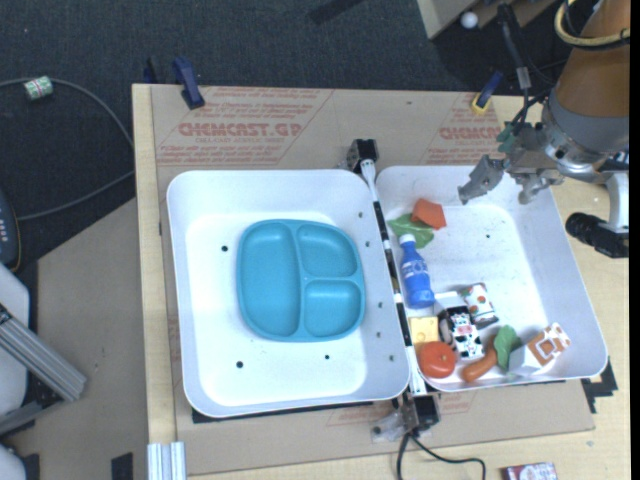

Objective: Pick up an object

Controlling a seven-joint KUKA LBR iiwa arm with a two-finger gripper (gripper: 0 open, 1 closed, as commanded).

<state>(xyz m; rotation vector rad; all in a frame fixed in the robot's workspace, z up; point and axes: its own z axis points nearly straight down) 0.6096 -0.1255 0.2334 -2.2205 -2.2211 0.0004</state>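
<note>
the gripper (505, 180) hung over the upper part of the right bin (560, 258), its two fingers spread apart with nothing between them. the nearest thing to it was an orange-red block (429, 213), lying toward eight o'clock from the fingertips, near but not touching, with a green leafy piece (410, 230) just beside it at its seven o'clock. any pick looked to me like a reach down and leftward. further along toward seven o'clock a blue bottle (415, 278) lay with its long axis running roughly twelve to six, close against the bin's left wall. the rest of the clutter sat in the bin's six o'clock corner: a yellow block (424, 329), a red tomato (436, 359), a black-and-white die-like toy (461, 331), a green pepper (507, 345), an orange-and-white piece (549, 344). the left bin (200, 268) held a blue divided plate (300, 278)
</note>
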